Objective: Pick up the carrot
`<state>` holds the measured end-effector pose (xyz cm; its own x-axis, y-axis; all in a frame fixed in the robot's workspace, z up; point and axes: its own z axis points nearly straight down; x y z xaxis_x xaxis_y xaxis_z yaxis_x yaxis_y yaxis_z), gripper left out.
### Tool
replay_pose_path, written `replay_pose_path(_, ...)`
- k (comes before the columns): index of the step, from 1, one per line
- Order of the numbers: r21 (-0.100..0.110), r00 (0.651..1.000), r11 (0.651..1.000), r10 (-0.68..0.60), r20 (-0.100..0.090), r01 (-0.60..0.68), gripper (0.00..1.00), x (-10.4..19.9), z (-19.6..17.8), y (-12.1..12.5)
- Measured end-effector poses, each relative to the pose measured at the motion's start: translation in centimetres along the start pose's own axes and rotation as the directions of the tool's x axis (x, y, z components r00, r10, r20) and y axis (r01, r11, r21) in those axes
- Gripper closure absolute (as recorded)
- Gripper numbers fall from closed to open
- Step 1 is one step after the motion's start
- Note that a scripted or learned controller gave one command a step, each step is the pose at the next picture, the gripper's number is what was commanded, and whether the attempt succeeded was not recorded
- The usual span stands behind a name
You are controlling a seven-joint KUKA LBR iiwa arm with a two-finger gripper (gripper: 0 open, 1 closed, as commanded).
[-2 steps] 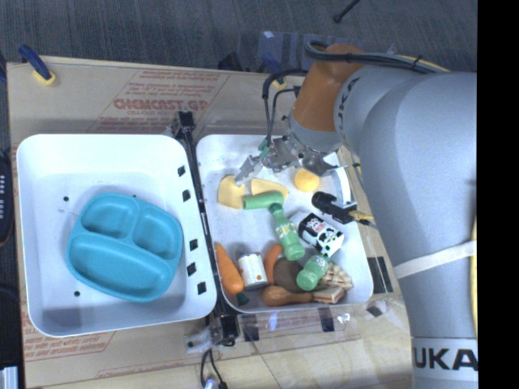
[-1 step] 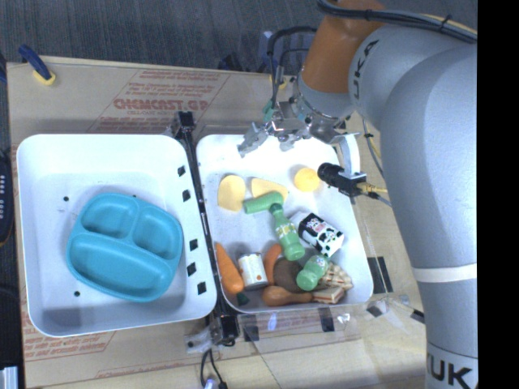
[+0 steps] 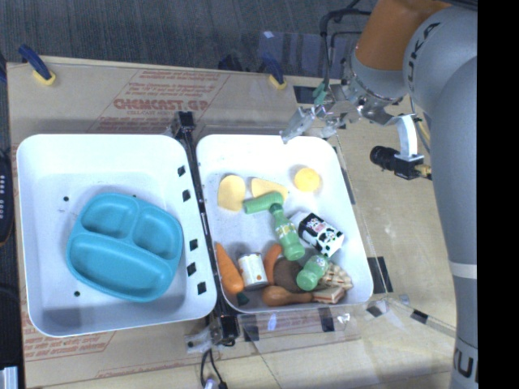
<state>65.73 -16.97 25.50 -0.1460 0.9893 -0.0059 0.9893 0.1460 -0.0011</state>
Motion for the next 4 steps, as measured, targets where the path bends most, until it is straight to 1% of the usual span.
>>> replay_pose_path(1, 0.021, 0.999, 0.999, -0.048, -0.01, 0.048, 0.0, -3.7, 14.9, -2.3)
replay_pose_path(2, 0.009, 1.0, 1.0, -0.03, -0.007, 0.03, 0.0, -2.7, 16.5, -8.8)
replay_pose_path(3, -0.002, 0.939, 0.939, -0.343, 0.0, 0.343, 0.0, -3.4, 7.0, -4.0)
replay_pose_path(4, -0.002, 0.697, 0.698, -0.717, -0.003, 0.717, 0.0, 1.5, 15.3, -7.6)
